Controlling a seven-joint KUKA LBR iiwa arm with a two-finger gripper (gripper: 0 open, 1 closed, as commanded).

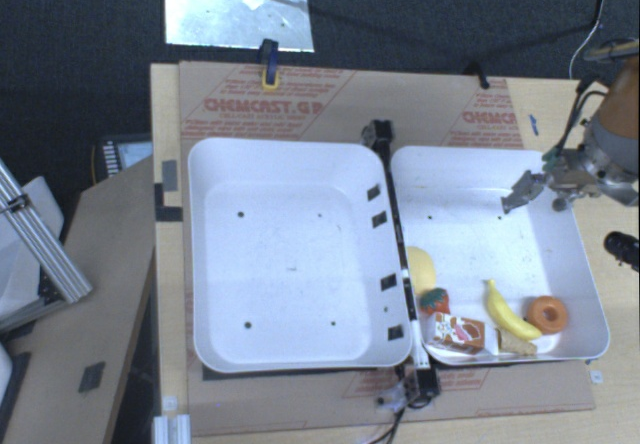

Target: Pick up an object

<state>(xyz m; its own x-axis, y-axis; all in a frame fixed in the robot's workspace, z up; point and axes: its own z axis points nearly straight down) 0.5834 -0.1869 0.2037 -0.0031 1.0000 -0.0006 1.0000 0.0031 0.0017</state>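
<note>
Hovering above the far right corner of the right bin (pixel 480 154), well apart from anything worth lifting: the gripper (pixel 524 193), at the end of the grey arm (pixel 610 147). Carries nothing that can be seen. Apart or together, cannot tell from this slant. No pick made yet, then, going by how things lie; the whole of the job left: choosing a target, coming down on it, closing, lifting. All candidates crowded along the near edge of that right bin: a banana (pixel 505 312) toward the near right corner, just beside an orange ring (pixel 547 314); a pale yellow rounded fruit (pixel 421 270) against the left wall; a small red thing (pixel 434 301) just below it; a little carton (pixel 459 332) with a red printed face in the near left corner; a tan scrap (pixel 517 343) at the banana's near end. Nothing lying in the left bin (pixel 280 262). Probably the banana as the easiest reach, lying with some bare floor on its far side. As for writing: "CHEMCAST GP" in red on the brown board (pixel 262 105) beyond the left bin's far edge, with more red print of the same kind beyond the right bin, too slanted to read surely. Carton's print too small to read.
</note>
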